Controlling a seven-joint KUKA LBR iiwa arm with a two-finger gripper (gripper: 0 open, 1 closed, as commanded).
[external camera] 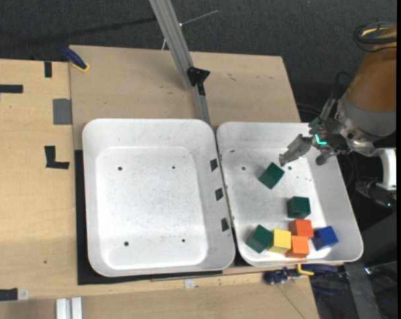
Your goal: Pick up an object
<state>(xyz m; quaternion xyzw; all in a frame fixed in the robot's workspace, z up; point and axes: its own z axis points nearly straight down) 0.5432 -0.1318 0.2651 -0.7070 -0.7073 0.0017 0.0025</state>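
No pick is made yet: the gripper [309, 150] hangs with fingers spread and nothing between them, at 2 o'clock from the green block [271, 175], which lies in the right bin [344, 201].

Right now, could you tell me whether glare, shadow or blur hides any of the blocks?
Camera view: lighting is even, no glare on the right bin; the dark green block reads clearly; the claw looks slightly soft, and the orange blocks merge together.

Arm [370, 102] clad in grey, orange band above wrist; dark two-finger gripper [308, 149] marked by small teal light.
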